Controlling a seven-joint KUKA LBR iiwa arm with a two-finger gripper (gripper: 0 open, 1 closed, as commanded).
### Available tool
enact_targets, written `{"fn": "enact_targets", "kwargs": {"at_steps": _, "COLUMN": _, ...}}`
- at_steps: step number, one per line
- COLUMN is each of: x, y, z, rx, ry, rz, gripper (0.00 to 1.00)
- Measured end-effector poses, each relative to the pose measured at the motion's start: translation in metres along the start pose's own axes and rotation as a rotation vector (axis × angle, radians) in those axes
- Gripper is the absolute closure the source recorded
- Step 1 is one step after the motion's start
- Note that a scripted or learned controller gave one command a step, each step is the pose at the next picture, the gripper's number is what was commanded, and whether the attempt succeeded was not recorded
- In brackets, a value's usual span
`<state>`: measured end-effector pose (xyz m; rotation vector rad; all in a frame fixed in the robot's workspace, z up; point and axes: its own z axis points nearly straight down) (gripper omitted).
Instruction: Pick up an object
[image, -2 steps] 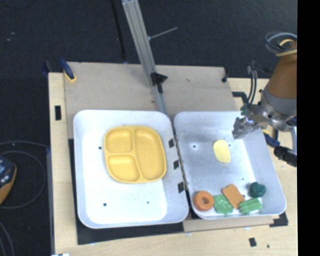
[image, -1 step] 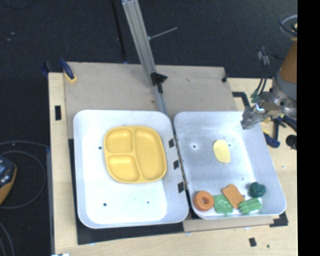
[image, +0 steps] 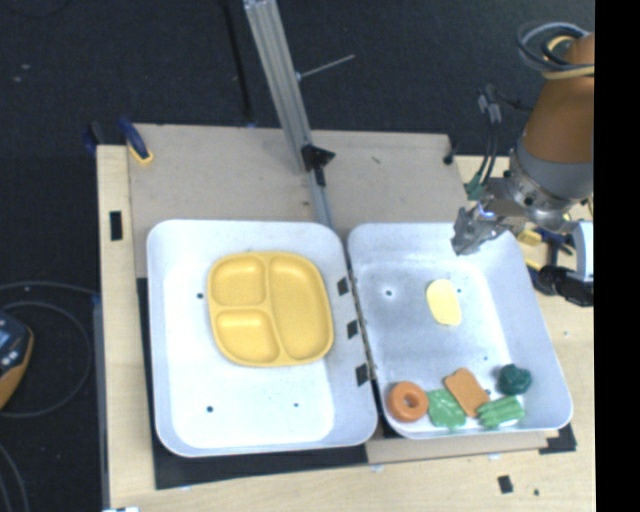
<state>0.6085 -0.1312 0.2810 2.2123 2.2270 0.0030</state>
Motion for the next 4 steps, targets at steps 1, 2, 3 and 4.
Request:
{"fn": "enact_targets", "kwargs": {"at_steps": 1, "x": 0.047, "y": -0.003, "z": -0.004, "rx": 0.002, "ry": 0.001, "rz": 0.000, "gripper": 1.00}}
{"fn": "enact_targets", "kwargs": {"at_steps": 2, "x": 0.096, "y": -0.011, "z": 0.010, "rx": 0.003, "ry": 0.001, "rz": 0.000, "gripper": 1.00}}
{"fn": "enact_targets", "kwargs": {"at_steps": 3, "x": 0.148, "y": -0.017, "z": 0.026, "rx": 0.004, "ry": 0.001, "rz": 0.000, "gripper": 1.00}}
{"fn": "enact_targets", "kwargs": {"at_steps": 4, "x": 0.207, "y": -0.012, "z": 0.036, "rx": 0.002, "ry": 0.001, "rz": -0.001, "gripper": 1.00}}
